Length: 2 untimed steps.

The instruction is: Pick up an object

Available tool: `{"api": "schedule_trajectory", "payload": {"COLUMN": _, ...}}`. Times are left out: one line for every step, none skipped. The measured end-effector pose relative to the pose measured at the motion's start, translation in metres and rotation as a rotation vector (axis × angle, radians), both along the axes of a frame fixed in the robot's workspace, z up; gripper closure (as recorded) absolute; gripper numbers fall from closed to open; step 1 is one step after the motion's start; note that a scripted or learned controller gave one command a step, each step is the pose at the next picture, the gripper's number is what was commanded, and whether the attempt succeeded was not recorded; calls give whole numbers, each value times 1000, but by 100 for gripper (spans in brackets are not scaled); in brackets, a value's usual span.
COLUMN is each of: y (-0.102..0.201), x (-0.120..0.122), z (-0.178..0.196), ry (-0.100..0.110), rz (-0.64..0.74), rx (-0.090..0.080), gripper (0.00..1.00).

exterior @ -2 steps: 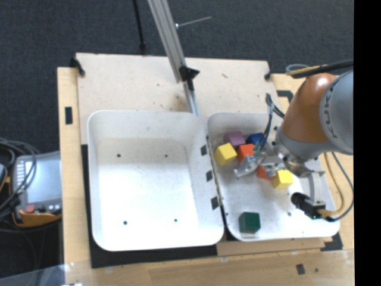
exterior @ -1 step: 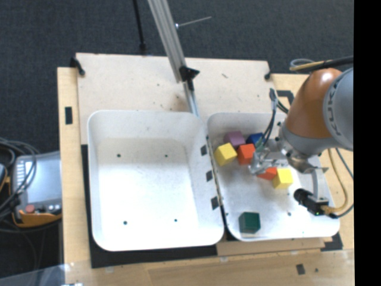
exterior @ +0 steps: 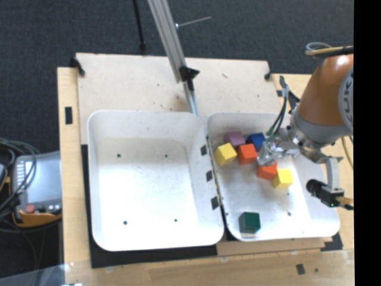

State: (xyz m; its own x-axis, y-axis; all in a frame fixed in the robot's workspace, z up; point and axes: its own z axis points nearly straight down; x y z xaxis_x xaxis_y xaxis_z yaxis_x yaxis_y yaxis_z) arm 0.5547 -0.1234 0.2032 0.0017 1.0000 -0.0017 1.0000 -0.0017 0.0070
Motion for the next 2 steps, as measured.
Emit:
{"api": "schedule_trajectory", "payload": {"y": -1, "x": 1, "z": 44, "ry": -1, "rz": 4, "rx": 0, "gripper": 100}}
{"api": "schedule_trajectory", "payload": {"y": -2, "x": 2, "z": 85, "ry": 1, "rz": 6, "rx": 0, "gripper": 100}}
